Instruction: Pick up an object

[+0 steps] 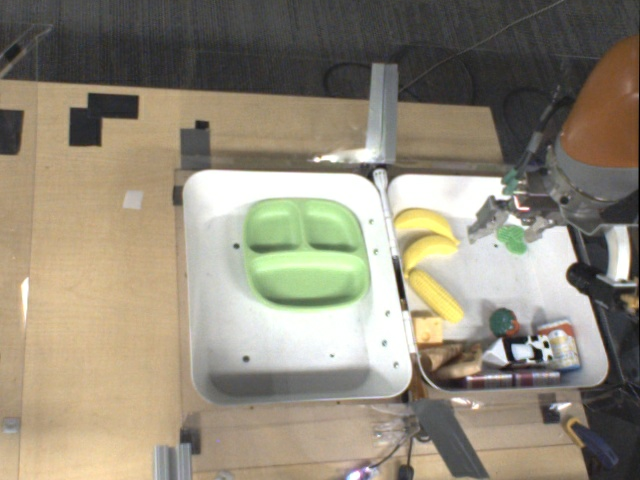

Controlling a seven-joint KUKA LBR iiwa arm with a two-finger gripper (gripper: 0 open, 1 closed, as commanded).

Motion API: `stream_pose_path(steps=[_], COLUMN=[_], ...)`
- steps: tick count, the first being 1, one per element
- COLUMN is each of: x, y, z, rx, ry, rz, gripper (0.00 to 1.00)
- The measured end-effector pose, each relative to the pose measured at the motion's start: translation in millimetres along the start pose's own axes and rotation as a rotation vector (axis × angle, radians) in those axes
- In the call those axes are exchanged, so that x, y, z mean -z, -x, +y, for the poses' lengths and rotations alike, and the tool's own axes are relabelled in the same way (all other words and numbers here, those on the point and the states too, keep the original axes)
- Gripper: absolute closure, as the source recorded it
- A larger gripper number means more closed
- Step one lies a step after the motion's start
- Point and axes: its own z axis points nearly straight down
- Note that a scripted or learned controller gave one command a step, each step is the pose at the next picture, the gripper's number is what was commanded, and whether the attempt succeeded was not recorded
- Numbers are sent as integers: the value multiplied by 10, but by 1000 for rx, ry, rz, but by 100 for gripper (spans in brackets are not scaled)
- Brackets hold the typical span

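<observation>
My gripper (513,222) hangs over the back of the right bin (560,288), its two grey fingers spread apart. A small green object (513,239) lies just under the gap between them, and nothing is pinched. To the left lie two yellow bananas (424,222) and a yellow corn cob (437,296). At the bin's front are a green and red round piece (502,320), a black and white toy (527,349), a small can (563,346) and a dark red stick (515,376).
The left bin (215,298) holds a green divided plate (303,252). Brown pieces (447,353) sit in the right bin's front left corner. A metal post (383,113) stands behind the bins where they meet. The arm's orange band (605,108) rises at the right.
</observation>
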Motion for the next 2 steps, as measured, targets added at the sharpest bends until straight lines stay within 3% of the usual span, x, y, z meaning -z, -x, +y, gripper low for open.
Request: stream_pose_path(steps=[1, 2], x=[-1397, -1531], y=[-153, -109], z=[339, 1031], rx=[52, 50], ry=[-1, -29], rz=[0, 2], gripper=[0, 0])
